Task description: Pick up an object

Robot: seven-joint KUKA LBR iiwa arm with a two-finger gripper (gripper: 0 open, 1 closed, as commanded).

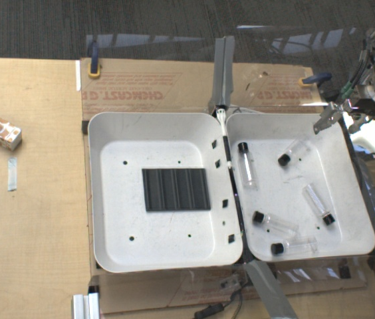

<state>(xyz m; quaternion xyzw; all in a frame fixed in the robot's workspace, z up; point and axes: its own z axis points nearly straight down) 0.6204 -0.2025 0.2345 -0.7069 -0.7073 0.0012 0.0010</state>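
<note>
Robot hand by the bin corner

Robot hand [330, 116] sits over the far right corner of the right bin [347, 198]. Whether it is open or shut is too small to tell. Five little clear tubes with black caps lie below it in that bin; the closest tube [292, 153] is just to its left. A dark ridged block [175, 189] rests in the left bin [108, 178], far off

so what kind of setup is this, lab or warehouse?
Likely a robotics lab bin-picking cell. Two white bins, left bin and right bin, sit on a cardboard-lined bench; black-capped clear vials lie in the right one; the gripper waits at its far corner.
</note>
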